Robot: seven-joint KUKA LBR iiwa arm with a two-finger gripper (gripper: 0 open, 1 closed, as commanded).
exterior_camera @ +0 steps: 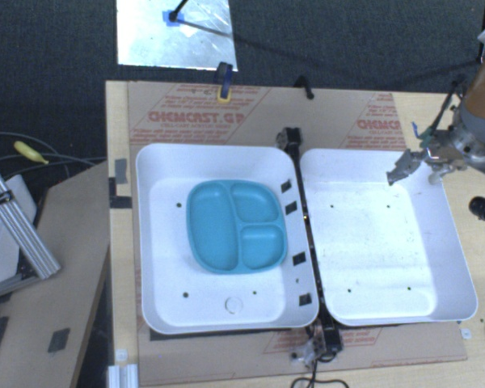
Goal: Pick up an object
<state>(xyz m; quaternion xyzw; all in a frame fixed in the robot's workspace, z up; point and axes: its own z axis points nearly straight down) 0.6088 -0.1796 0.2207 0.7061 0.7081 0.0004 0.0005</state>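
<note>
Cardboard-topped desk, two white bins: hand hangs over the right bin's far edge, grip state unclear, blue divided plate well off in the other bin, untouched.

I see a light blue divided plate, with one long compartment and two smaller ones, lying flat and right side up in the middle of the left bin, well apart from its walls.
</note>
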